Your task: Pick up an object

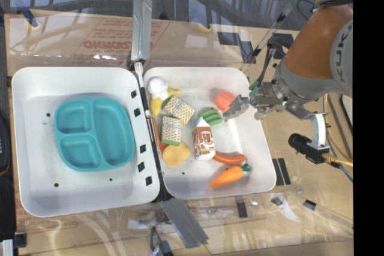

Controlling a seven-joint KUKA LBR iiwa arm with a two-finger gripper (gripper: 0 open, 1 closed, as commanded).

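The tool (235, 108), whose opening cannot be told, hangs over the right bin (259, 129) beside a small pink-orange toy (224, 99), which looks light, rigid and smooth, best pinched across its middle.

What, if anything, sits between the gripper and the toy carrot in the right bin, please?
From the gripper at the bin's upper right, the red sausage-shaped toy lies across the path to the carrot, just above it. The green toy sits beside the gripper.
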